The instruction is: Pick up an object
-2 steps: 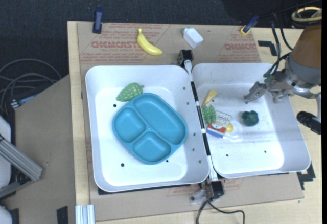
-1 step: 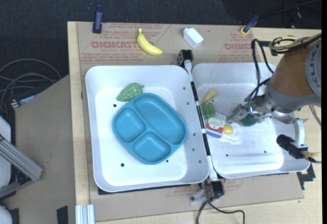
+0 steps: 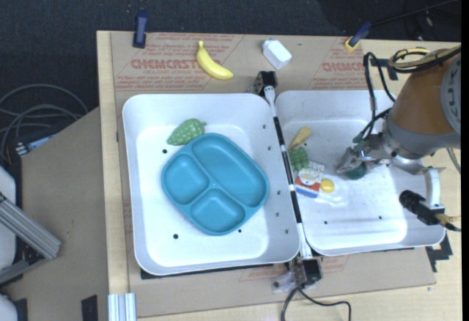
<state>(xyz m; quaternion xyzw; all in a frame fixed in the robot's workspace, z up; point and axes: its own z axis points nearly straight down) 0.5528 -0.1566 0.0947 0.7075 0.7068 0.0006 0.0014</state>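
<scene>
Teal-green small object (image 3: 357, 172), too blurred for me to name its shape, is lying near the middle of the right shallow white plastic bin (image 3: 381, 235). The gripper (image 3: 352, 163) is hanging right over it, and I cannot tell whether the pincer is released or clenched, nor whether it is touching the object. The grey arm with the orange band (image 3: 425, 103) is reaching in from 3 o'clock.

Toward 9 o'clock from the gripper, a flat white toy with red and yellow patches (image 3: 319, 184) is lying near the bin's left wall. A small green piece (image 3: 298, 158) is sitting just beside it at 11 o'clock, and a yellow-green leaf-shaped piece (image 3: 300, 138) is lying at 12 o'clock of that.

In the left shallow white plastic bin (image 3: 146, 239), a blue divided plastic plate (image 3: 214, 182) is filling the middle, with a bumpy green plastic bunch (image 3: 186, 131) touching its rim at 11 o'clock.

On the bench beyond the bins, a yellow plastic banana (image 3: 212, 63) and a white block (image 3: 277, 53) are resting well apart.
</scene>
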